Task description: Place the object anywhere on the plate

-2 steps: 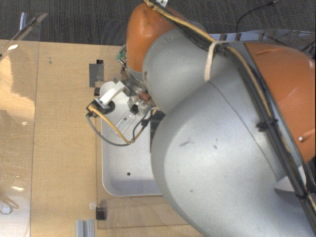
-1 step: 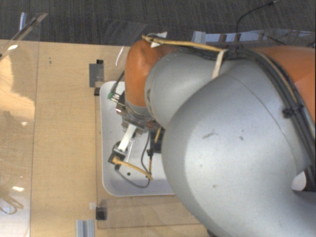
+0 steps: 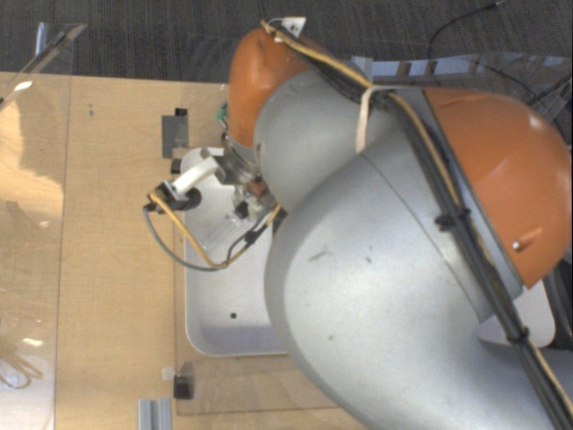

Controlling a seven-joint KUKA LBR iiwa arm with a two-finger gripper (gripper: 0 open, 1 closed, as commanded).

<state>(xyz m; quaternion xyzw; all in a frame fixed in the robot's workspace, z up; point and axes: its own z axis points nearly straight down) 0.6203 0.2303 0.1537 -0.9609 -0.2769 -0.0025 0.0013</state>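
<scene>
Object: not identifiable. Plate: likewise hidden. The arm covers most of the bin, so I cannot tell where either lies, nor whether anything is carried.

Gripper: hangs over the bin's upper left part, just below the wrist. Small dark parts show at its tip against the white floor; too small and cluttered to read. Grip state: cannot tell.

Around it: a white cylinder fitting sticks out left of the wrist, with a yellow-and-black cable looping from it down across the bin's left wall and back up to the wrist. Bare bin floor shows at lower left, with one small dark speck. Wooden bench to the left; dark clamps near the bin's upper and lower left corners.

Judgement on the step: stage unclear, either approaching a pick or carrying. For a good result, confirm that the object sits squarely between the pads before lifting, travel level, lower until the object touches the plate before release. The cable loop hangs low over the bin wall; it could snag on a sideways move, so rise first, then traverse.
</scene>
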